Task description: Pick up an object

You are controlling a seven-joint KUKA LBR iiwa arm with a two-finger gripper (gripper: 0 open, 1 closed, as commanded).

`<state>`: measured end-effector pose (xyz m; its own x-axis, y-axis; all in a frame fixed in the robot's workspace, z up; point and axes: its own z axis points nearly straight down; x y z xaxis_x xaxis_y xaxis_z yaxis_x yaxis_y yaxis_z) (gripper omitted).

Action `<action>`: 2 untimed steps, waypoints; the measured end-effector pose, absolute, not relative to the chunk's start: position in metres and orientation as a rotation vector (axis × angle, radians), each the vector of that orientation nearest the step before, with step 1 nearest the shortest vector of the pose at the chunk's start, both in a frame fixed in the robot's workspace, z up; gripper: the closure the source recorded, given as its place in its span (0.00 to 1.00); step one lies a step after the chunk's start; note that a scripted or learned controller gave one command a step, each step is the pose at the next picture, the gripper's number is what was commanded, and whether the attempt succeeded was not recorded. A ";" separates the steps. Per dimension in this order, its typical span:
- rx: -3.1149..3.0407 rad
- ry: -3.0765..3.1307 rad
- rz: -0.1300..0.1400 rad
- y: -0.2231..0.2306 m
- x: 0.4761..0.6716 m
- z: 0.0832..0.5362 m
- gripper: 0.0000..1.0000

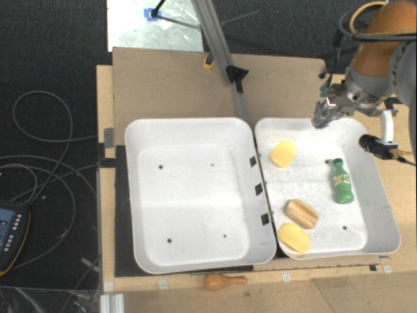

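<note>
Brown bench board on dark carpet, two white bins side by side, cables looping on the floor beyond the left bin.
Gripper hangs over the right bin's far rim; can't tell how far it's parted or whether it grips anything. Inside that bin: green bottle near the gripper, yellow round piece, tan bun, yellow piece at the near edge. Orange pear-shaped thing lies on the bench just outside the bins' near side.

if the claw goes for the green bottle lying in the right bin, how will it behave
The green bottle lies on its side on the right bin's flat floor, so a nudge would probably roll it. Its round, smooth-looking body may slip between fingers. It looks small and toy-like, so likely light.
</note>
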<state>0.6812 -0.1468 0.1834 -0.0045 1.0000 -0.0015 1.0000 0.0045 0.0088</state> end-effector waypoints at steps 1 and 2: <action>2.211 2.223 0.006 -0.147 0.683 0.222 1.00; 2.210 2.233 0.005 -0.093 0.662 0.234 1.00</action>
